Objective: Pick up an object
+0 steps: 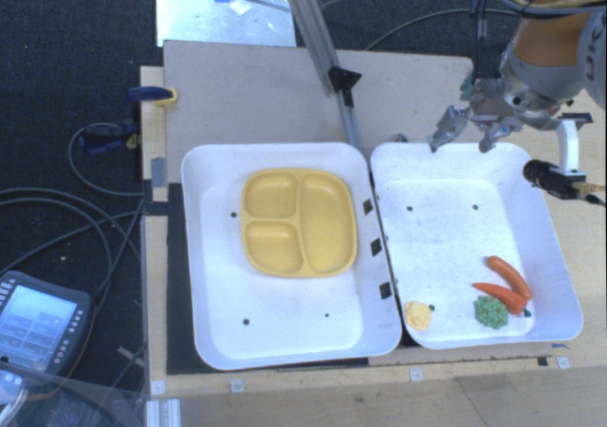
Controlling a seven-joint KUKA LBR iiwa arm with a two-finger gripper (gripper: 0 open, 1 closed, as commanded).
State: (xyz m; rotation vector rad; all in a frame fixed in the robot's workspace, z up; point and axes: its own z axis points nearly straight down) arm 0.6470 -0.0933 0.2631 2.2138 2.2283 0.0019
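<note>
Lying in right bin (446, 321) near corner: two orange sausages (508, 276), long axes slanting down-right, green broccoli (490, 312) touching, yellow piece (417, 315) apart. Your tool (469, 134) hangs over far rim, fingers spread, holding nothing.

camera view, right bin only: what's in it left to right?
Yellow piece → green broccoli-like piece → the two orange sausage-like pieces. All sit along the right bin's near edge; the pincer hovers open above its far rim.
</note>
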